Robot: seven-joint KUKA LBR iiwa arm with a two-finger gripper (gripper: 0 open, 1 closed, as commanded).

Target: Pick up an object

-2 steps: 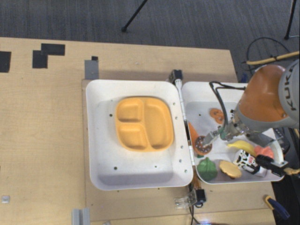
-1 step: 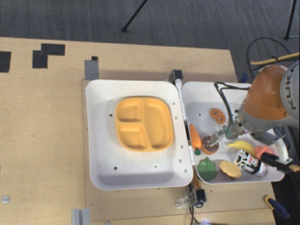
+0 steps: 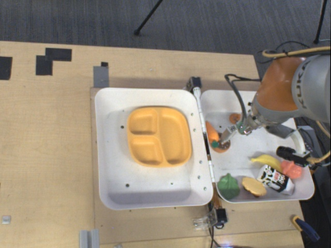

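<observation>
My gripper (image 3: 226,136) is down in the right bin (image 3: 235,99), close to its left wall. Right under its tip lies a small brown round piece (image 3: 222,148) with a green bit beside it. An orange carrot-like piece (image 3: 211,133) lies just to the left, against the wall. The view does not let me see whether anything is held. Further objects lie along the bin's front: a green pepper (image 3: 228,186), a tan bun (image 3: 254,186), a black-and-white carton (image 3: 274,179), a yellow banana (image 3: 265,160) and a pink piece (image 3: 291,168).
The left bin (image 3: 111,138) holds a yellow divided plate (image 3: 158,136). Another small brown piece (image 3: 235,118) lies at the back of the right bin. The arm's orange band (image 3: 276,87) hangs over the right bin's far right corner. A black clamp (image 3: 194,82) sits between the bins.
</observation>
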